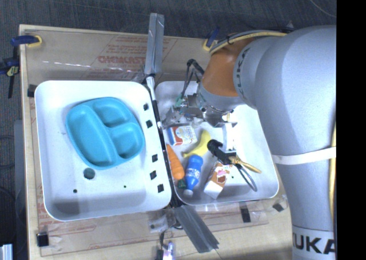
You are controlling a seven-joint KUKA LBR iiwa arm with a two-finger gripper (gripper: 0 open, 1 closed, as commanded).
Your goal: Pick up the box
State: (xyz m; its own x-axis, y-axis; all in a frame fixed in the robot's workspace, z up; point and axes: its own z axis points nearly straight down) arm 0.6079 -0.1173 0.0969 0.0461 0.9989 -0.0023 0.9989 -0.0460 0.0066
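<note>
The box (184, 134), a small red-and-white carton, lies flat in the right bin (254, 133) towards its far left corner, just beside the carrot (175, 162). The gripper (184, 111) is low and just beyond it (whether released or clenched cannot be told). Judged light, thin-walled and easily crushed, the box is best taken gently across its narrower sides.

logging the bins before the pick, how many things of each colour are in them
blue: 2, tray, bottle
orange: 1, carrot
yellow: 1, curved piece
red and white: 1, box
brown and white: 1, carton
dark teal: 1, small disc
total: 7
</note>
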